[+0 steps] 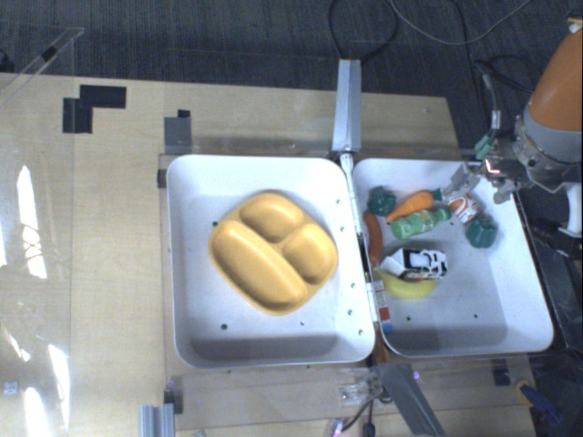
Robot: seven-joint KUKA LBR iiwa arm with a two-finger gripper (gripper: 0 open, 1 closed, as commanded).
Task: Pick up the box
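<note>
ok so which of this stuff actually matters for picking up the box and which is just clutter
For the job:
box, black and white, in the right bin
arm, at that bin's far right corner

Just lying about:
banana
carrot
green bottle
sausage
can
teal toys
yellow tray in the left bin

A robotics lab: a pale wooden worktop (109, 244) carries two white bins (182, 271) clamped to metal rails (348, 107), with loose cables (401, 16) trailing over dark carpet (182, 7).
</note>
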